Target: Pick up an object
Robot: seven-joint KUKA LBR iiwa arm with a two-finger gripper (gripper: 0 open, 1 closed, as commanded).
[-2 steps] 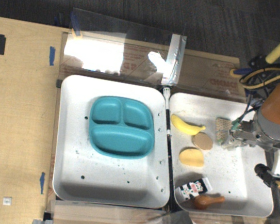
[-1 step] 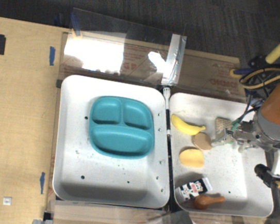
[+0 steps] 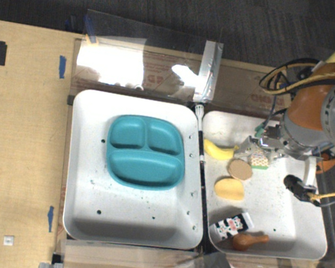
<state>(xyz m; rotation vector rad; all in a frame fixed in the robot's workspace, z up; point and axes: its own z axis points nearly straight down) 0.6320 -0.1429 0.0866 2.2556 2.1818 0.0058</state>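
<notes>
**Ana:** So, where is the arm at this moment?

**Ben:** The grey arm with the orange band [image 3: 306, 104] reaches in from the right, over the far part of the right-hand shallow white bin [image 3: 302, 235]. Its two-finger gripper [image 3: 259, 151] hangs low there, above a small patterned item with a green edge [image 3: 259, 161].

**Ana:** Is anything held between the fingers?

**Ben:** I cannot tell. The wrist hardware covers them from this slanted overhead view, so whether they stand apart or together is hidden, and nothing visibly sits between them.

**Ana:** What lies in that bin?

**Ben:** A yellow banana-shaped toy [image 3: 217, 150] near the left wall, just left of the gripper. Beside it, touching or nearly so, a round tan disc-like piece [image 3: 240, 170], and just below that a pale yellow rounded lump [image 3: 230, 189]. Toward the near edge sit a small black-and-white box with red marks [image 3: 230, 224] and, touching it, a brown drumstick-shaped toy [image 3: 250, 239].

**Ana:** And the other bin?

**Ben:** The left-hand shallow white bin [image 3: 83, 199] holds a teal plastic divided plate with three compartments [image 3: 146, 152], lying flat near its middle, well apart from the gripper.

**Ana:** Anything beyond the bins?

**Ben:** A clear plastic sheet [image 3: 140, 64] stands behind the left bin, catching glare.
</notes>
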